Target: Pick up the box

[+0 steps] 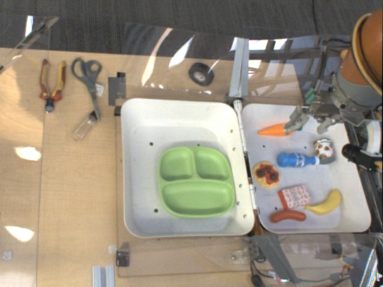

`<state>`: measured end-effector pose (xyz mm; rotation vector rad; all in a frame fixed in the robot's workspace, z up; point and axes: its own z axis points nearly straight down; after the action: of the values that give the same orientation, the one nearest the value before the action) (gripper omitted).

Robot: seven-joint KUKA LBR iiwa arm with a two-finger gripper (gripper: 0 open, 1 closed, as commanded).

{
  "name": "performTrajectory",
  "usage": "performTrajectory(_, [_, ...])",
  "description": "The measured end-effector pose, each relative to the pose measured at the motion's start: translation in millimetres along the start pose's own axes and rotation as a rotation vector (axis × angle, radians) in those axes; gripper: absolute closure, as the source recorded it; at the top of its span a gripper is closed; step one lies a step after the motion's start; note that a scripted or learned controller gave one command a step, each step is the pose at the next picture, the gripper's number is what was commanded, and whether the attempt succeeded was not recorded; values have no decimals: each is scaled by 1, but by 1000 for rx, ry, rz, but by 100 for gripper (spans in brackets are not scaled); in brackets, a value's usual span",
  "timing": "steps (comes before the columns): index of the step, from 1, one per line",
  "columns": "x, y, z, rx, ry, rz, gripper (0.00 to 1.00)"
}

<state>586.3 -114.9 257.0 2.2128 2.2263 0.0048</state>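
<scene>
Over the right bin [359, 223], my gripper [311, 119] hangs spread and empty by the carrot [276, 130], well apart from the box [294, 195] (wedged between sausage [288, 216] and banana [326, 202]), so I fear a descent could snag those neighbours instead.

No readable txt anywhere from where I'm standing. The small flat red-and-white patterned box [294, 195] in the right-hand shallow white bin [359, 223] has some print on its top face, but it's too small & blurry to make out letters or nos. The blue plastic bottle [297, 159] beside it shows no legible label. No brand marks, signs or figures can be read on the light wooden bench [60, 178] either.
</scene>
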Motion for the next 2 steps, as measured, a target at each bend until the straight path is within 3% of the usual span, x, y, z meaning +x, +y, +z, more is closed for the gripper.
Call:
performTrajectory(1, [23, -65, 97, 1, 0, -64, 0])
performTrajectory(2, [-47, -96, 167, -11, -6, -67, 0])
